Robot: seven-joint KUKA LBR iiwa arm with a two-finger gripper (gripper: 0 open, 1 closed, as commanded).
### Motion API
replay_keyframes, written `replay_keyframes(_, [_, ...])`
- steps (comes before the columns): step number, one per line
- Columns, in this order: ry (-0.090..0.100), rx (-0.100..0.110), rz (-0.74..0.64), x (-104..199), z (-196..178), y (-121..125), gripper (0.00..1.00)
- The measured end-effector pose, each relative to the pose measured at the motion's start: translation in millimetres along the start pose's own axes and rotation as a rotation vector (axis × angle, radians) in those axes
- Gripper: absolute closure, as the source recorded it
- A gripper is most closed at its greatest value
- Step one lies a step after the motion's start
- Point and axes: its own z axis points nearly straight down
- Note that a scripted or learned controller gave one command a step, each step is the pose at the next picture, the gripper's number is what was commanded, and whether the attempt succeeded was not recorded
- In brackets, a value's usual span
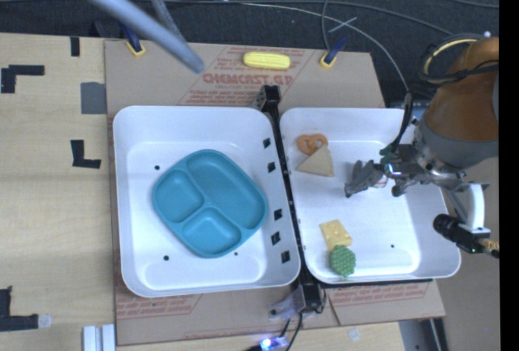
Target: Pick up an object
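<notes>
End effector (pixel 361 177) low in right bin (pixel 430 264), grip state impossible to tell. Nearest: tan wedge (pixel 317 164), just left. Probably light, stiff toy food; best pinched across flat faces.

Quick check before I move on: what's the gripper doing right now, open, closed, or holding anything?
Gripper: over the right white bin, beside the pale wedge-shaped piece; nothing visibly held; open or closed cannot be told.
</notes>
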Motion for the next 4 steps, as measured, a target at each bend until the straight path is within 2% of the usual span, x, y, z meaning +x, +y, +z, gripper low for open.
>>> replay_keyframes(1, [0.0, 0.001, 0.002, -6.6, 53.4, -8.6, 0.0])
replay_keyframes(2, [0.0, 0.0, 0.0, -8.8, 103.7, -0.7, 0.0])
replay_keyframes(3, [0.0, -0.004, -0.001, -8.1, 91.2, 0.0, 1.0])
replay_keyframes(4, [-0.002, -0.01, 0.0, -6.8, 49.2, 2.4, 1.0])
